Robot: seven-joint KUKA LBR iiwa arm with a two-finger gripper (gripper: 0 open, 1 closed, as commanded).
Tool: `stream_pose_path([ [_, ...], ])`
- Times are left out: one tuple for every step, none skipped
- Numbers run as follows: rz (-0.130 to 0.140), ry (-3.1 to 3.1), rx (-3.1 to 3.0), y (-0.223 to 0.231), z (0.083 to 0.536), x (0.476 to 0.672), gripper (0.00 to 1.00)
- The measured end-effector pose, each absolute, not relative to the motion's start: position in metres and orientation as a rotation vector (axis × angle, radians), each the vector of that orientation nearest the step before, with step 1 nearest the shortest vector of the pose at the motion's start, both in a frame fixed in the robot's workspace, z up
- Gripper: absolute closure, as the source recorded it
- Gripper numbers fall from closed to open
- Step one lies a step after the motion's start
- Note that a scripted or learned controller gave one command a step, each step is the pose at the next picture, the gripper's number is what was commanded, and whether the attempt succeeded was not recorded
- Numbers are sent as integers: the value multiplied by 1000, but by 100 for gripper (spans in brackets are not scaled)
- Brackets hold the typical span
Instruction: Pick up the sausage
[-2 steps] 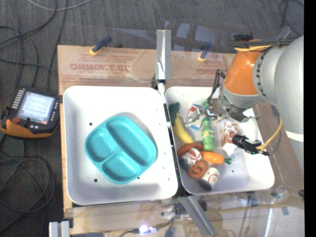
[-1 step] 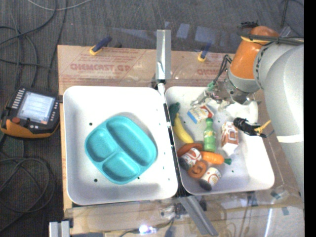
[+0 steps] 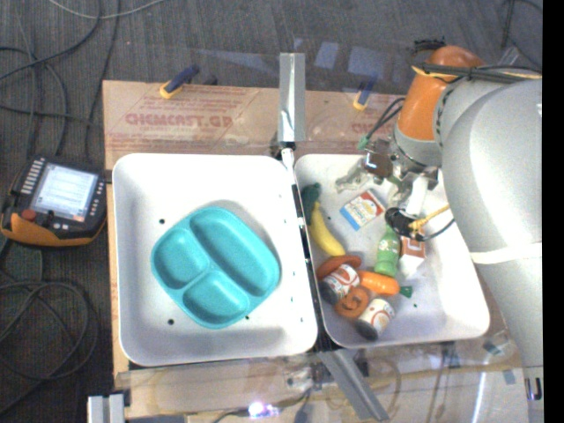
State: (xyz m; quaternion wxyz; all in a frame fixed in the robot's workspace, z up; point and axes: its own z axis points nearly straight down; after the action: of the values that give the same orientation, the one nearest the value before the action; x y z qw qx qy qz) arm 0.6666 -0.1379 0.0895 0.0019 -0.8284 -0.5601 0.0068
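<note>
The sausage (image 3: 339, 264) is a short reddish-brown piece lying in the right bin (image 3: 458, 311), just right of the banana (image 3: 319, 229) and touching a small can (image 3: 345, 281) below it. My gripper (image 3: 398, 181) hangs below the orange wrist band over the upper part of the right bin. It is above a white and red box (image 3: 363, 210) and well up and right of the sausage. Nothing shows held in it.
Around the sausage lie a carrot (image 3: 381, 283), a green bottle (image 3: 389, 250), a small carton (image 3: 411, 253), an orange pretzel-like toy (image 3: 352, 303) and a second can (image 3: 377, 317). The left bin (image 3: 132, 192) holds a teal divided plate (image 3: 216, 264). The arm's grey body covers the right bin's right side.
</note>
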Motion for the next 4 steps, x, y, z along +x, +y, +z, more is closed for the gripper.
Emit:
stream_pose_path([
  [20, -1728, -2605, -143, 89, 667, 0],
  [8, -1383, -2821, -169, 134, 668, 0],
  [9, -1526, -2746, -112, 123, 653, 0],
  [9, -1575, -2720, -112, 128, 668, 0],
])
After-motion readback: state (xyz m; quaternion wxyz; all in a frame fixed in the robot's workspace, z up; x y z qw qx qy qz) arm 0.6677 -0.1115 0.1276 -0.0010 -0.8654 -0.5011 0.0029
